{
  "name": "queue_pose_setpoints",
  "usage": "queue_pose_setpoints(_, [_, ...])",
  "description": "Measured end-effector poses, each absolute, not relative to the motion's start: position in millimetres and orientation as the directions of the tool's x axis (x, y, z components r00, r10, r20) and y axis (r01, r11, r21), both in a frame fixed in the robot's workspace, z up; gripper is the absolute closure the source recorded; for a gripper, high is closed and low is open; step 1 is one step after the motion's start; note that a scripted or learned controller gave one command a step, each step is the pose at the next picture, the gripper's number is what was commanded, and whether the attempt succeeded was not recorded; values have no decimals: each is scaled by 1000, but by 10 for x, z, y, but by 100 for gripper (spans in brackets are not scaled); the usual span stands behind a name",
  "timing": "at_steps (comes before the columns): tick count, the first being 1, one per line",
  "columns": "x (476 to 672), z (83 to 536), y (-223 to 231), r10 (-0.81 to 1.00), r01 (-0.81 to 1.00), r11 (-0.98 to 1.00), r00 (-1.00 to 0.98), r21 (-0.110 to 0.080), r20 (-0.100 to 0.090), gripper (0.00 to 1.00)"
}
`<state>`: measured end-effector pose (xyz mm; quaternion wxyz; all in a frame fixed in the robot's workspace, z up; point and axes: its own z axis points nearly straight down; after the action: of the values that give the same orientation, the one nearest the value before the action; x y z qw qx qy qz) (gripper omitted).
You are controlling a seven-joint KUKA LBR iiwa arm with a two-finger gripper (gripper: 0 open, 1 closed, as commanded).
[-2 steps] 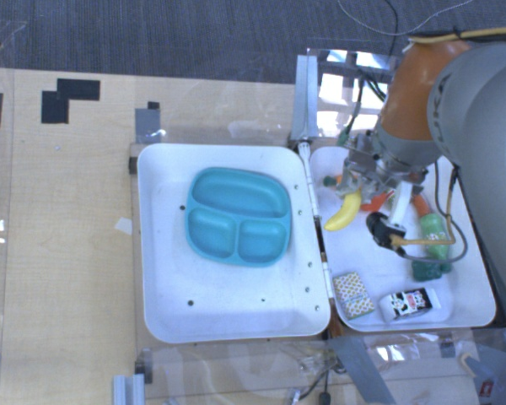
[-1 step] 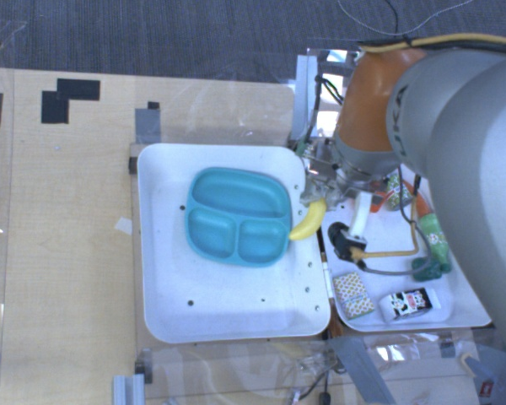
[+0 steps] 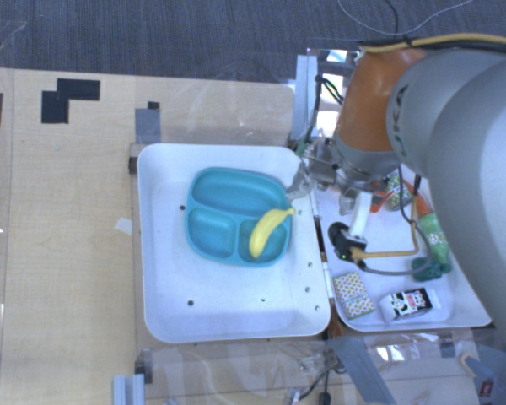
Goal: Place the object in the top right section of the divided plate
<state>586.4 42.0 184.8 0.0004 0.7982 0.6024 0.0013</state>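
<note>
We count two white bins on the bench: the left bin point(image 3: 164, 310) carries one blue divided plate point(image 3: 223, 194) and one banana point(image 3: 266, 229); the right bin point(image 3: 464, 306) carries one patterned packet point(image 3: 352, 294) and one small black-and-white carton point(image 3: 410, 303).

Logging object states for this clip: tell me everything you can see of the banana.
The banana is yellow, smooth and curved, looking like a plastic toy. It lies flat and slanted on the blue divided plate in the left white bin. Its lower end rests in the plate's lower right section; its upper end reaches the plate's right rim, close to the gripper. I can't see any contact between the two.
</note>
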Motion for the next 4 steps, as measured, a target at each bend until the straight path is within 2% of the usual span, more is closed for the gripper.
queue_pose_setpoints(1, [5570, 3179, 1097, 978, 978, -208, 208, 6, 3, 0])
queue_pose_setpoints(2, [6081, 3621, 1274, 974, 974, -227, 227, 5, 2, 0])
queue_pose_setpoints(3, [6546, 3750, 1308, 972, 972, -234, 234, 5, 2, 0])
queue_pose_setpoints(4, [6546, 3749, 1309, 972, 972, -234, 234, 5, 2, 0])
